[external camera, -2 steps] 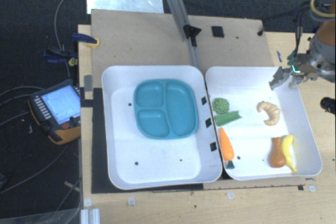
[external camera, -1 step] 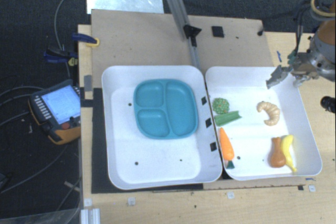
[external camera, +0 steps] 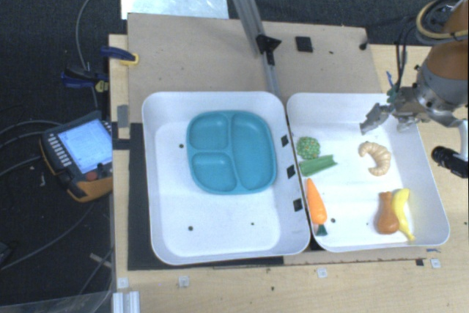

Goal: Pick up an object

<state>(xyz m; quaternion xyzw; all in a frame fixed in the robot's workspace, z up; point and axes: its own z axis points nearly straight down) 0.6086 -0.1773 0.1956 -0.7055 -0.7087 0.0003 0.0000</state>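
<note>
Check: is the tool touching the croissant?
Apart. The camera view shows the tool up and left of the croissant, with bare white bin floor between them.

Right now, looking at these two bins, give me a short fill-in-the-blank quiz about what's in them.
1. The blue plate lies in the ____ bin.
2. The carrot is colored ____.
3. The banana lies touching the ____.
4. The croissant lies in the same bin as the ____ peas.

Missing words: left; orange; chicken leg; green

Blue tray point(external camera: 231, 152) — left bin point(external camera: 165, 227)
</note>
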